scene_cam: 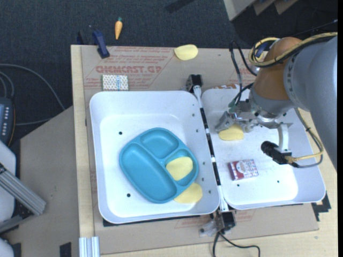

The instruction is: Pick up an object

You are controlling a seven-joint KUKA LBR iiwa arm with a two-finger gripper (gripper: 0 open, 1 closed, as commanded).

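In the right bin a pale yellow, lemon-like piece lies near the bin's upper left. My gripper hangs right over it, at or just above its top edge, with the grey arm and orange band rising behind to the right. A small red and white box lies lower in the same bin, apart from the gripper. The left bin holds a blue divided plate with a yellow piece in one compartment. Another yellow piece rests against the plate's lower edge.
Behind the bins, on the cardboard bench top, lie a yellow piece, a patterned packet, a blue clip and a tiny carrot. A black clamp sits where the bins meet. Cables loop around the arm's wrist at right.
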